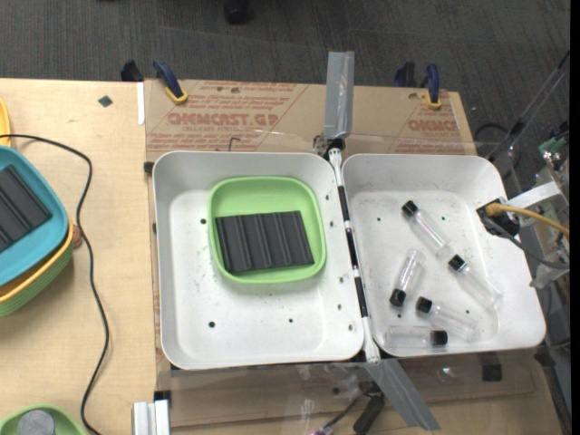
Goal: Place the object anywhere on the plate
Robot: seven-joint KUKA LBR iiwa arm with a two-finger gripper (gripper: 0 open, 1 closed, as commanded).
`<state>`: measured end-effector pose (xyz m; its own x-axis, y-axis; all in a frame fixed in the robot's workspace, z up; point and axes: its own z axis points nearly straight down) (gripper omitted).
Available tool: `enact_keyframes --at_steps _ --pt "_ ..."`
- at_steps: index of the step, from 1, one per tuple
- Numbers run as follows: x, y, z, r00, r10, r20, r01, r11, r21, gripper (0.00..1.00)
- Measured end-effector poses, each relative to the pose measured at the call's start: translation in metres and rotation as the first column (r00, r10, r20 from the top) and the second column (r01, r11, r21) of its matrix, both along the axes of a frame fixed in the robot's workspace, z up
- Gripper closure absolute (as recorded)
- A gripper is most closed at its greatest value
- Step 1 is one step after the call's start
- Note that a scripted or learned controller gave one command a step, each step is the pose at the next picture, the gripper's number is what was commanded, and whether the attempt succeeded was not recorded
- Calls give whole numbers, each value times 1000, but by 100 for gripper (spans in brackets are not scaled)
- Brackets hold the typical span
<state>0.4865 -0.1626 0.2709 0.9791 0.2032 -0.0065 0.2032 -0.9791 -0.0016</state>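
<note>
Looks like a lab: clamped cardboard sheet (299,111) at twelve o'clock, white bins (177,270) mid-bench, clear capped vials (433,236) at four o'clock.

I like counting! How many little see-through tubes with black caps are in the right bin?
5, possibly more, since they are clear: upper middle, centre, right, lower right, front edge.

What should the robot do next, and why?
Probably reach into the right bin and pick up one clear tube with a black cap. All the tubes lie there, and the green plate in the left bin holds just a dark ridged insert.
</note>
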Motion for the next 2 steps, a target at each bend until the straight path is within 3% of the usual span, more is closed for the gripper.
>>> enact_keyframes --at_steps 1,2 --pt "1 -60 -5 1000 -6 1 6 1000 -1 0" --pt "-9 -60 -10 1000 -7 0 7 1000 1 0"
